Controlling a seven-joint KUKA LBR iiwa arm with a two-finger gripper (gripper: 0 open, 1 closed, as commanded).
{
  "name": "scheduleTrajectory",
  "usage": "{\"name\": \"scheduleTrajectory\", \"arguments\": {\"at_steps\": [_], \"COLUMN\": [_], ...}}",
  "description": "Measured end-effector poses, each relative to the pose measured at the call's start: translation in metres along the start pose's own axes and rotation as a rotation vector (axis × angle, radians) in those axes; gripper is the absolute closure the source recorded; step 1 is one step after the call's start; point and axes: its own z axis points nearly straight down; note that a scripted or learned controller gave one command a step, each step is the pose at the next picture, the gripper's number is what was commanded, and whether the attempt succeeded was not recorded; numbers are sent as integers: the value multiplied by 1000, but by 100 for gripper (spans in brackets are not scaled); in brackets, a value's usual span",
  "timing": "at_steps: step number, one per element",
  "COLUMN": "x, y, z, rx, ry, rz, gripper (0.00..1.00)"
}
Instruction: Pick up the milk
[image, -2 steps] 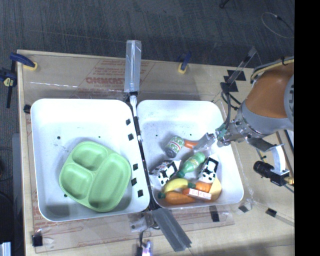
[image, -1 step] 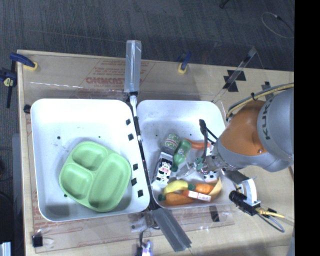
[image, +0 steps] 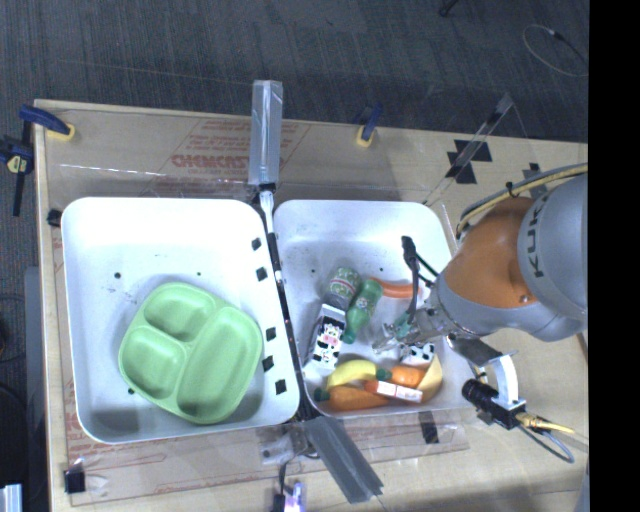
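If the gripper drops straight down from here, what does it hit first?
Likely the small cow-patterned item right under the gripper, beside the banana; depth is unclear. The milk sits further left.

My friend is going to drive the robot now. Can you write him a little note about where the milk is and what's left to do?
Gripper: low in the right bin, over the toy food; I can't tell if it is open or shut, and nothing shows in it.
Milk: the small cow-spotted carton, lying in the right bin near the divider, left of the gripper and apart from it. A green bottle and a banana lie close by.
Left bin: holds a green tray.
Done: arm is down in the right bin.
Left: move to the milk, grab it, lift it.
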Motion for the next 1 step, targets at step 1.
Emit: {"name": "scheduleTrajectory", "arguments": {"at_steps": [1], "x": [0], "y": [0], "z": [0], "rx": [0], "ry": [0], "rz": [0], "gripper": [0]}}
